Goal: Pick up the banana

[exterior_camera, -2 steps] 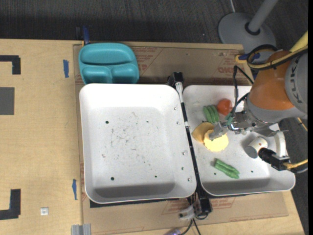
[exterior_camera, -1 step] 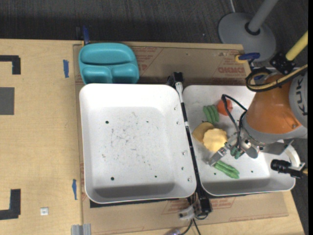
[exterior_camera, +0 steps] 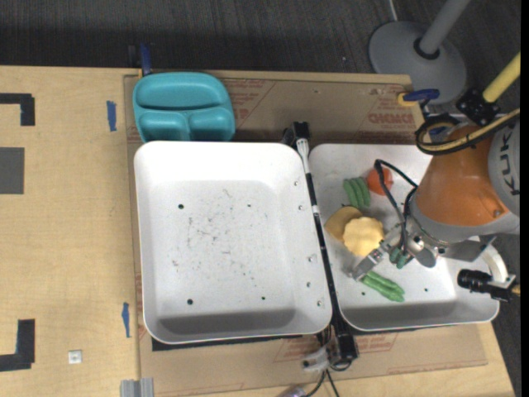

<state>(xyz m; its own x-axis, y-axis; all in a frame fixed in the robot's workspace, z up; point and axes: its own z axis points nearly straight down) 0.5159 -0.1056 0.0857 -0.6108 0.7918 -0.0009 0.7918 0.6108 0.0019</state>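
Camera view: the gripper (exterior_camera: 374,259) sits low in the right bin (exterior_camera: 430,311), fingers spread, pinching nothing. The banana (exterior_camera: 357,231), pale yellow, lies just beside the fingertips, between two green pods (exterior_camera: 358,193) (exterior_camera: 383,285).

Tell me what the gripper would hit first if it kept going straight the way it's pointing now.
The gripper points down and toward the view's left, at the right bin's floor. The pale yellow banana lies just beside that line and a green pod just below it. Probably the bin floor between them, though depth is unclear.
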